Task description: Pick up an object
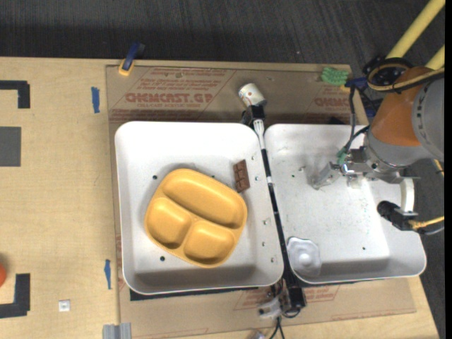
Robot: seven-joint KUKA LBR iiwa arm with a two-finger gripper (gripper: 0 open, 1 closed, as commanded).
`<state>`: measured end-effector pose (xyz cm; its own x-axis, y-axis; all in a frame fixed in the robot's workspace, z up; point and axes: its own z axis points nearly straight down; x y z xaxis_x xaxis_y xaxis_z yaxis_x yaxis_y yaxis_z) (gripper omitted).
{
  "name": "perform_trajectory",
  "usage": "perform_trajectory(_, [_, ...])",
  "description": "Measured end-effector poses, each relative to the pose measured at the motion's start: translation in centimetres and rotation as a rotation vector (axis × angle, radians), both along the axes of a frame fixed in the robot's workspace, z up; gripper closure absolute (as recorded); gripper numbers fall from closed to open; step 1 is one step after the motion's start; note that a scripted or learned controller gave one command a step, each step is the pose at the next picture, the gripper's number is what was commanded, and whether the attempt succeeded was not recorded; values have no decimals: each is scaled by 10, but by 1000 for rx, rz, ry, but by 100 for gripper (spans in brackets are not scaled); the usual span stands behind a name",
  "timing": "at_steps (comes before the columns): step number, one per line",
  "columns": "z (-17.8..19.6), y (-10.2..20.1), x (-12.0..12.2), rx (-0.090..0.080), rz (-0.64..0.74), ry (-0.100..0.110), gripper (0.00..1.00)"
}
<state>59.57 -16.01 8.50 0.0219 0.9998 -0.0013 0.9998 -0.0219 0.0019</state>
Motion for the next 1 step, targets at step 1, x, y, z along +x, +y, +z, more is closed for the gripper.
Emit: perform_trajectory(1, [0,33,26,-1,444,-2,0])
